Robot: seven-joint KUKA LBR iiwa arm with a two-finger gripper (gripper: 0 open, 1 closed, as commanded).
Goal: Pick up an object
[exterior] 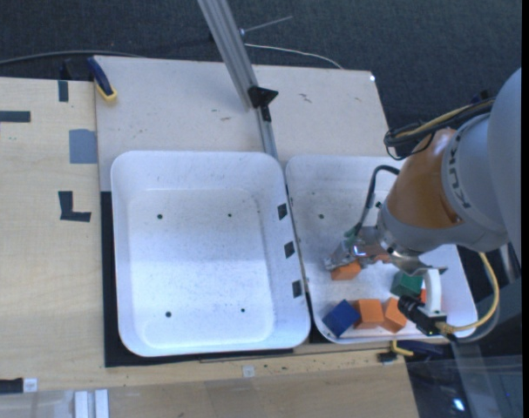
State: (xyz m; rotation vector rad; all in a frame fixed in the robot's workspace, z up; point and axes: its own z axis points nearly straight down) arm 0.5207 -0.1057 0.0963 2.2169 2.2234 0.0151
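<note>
Fingers [349, 255]: state cannot be told; they sit low in the right bin [321, 194], directly over an orange block [345, 271], contact unclear. Blue block [341, 318] lies near the bin's front edge, with two orange blocks [382, 313] just beside it. Green piece [410, 282] is near the arm [438, 194]. Left bin [194, 251] adjoins on the tabletop [37, 233].

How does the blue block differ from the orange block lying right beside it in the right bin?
The blue block is dark blue; the orange block is bright orange. The blue block lies nearer the bin's left wall, the orange block further right. Both sit near the front rim of the right bin, apart from the gripper.
</note>
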